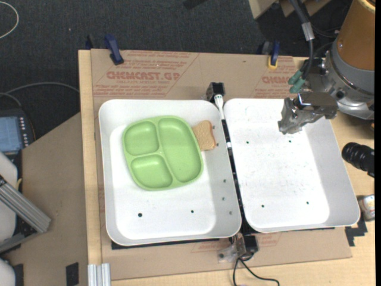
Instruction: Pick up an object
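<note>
Green plate (162, 154) and tan piece (205, 135) lie well left of jaws (290, 126).

bright even light, soft shadows, slightly grainy.

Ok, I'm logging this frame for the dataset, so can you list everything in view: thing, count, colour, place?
Shallow white plastic bins: 2, white, side by side on the bench; left bin, right bin.
Divided green plastic plate: 1, light green, three compartments, in the left bin.
Tan flat biscuit-like piece: 1, tan, in the left bin, at the plate's right edge.
Brown board: 1, brown with red print, under both bins.
Clamps: 2, blue and yellow-blue, on the board's far edge.
Arm: 1, grey with orange band, entering from the right.
Gripper: 1, grey, over the right bin's far part.
</note>
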